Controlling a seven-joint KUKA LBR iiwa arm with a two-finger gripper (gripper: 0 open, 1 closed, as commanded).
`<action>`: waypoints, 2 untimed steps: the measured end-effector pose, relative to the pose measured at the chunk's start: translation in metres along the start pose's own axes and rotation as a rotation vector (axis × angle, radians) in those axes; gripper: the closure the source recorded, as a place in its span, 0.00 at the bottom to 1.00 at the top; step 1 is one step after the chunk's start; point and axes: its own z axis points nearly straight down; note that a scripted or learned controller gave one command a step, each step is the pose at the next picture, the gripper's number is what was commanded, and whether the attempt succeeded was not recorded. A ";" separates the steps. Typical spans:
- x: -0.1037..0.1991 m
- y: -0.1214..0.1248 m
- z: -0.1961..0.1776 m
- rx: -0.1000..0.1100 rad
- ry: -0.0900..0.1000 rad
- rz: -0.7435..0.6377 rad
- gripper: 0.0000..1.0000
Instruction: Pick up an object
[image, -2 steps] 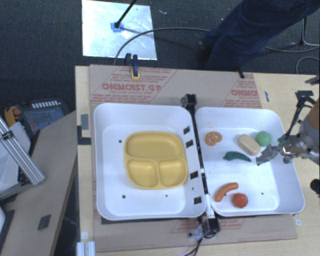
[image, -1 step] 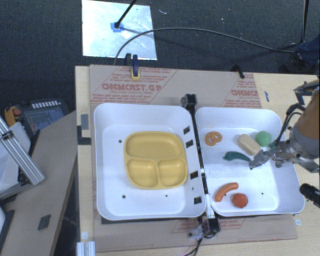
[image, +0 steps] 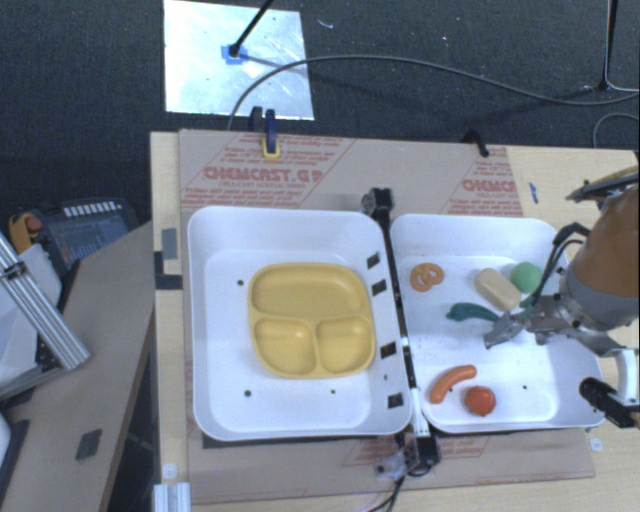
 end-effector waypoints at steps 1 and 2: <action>-0.001 0.001 -0.013 -0.006 -0.003 0.000 1.00; 0.005 0.007 -0.059 -0.009 -0.003 -0.004 1.00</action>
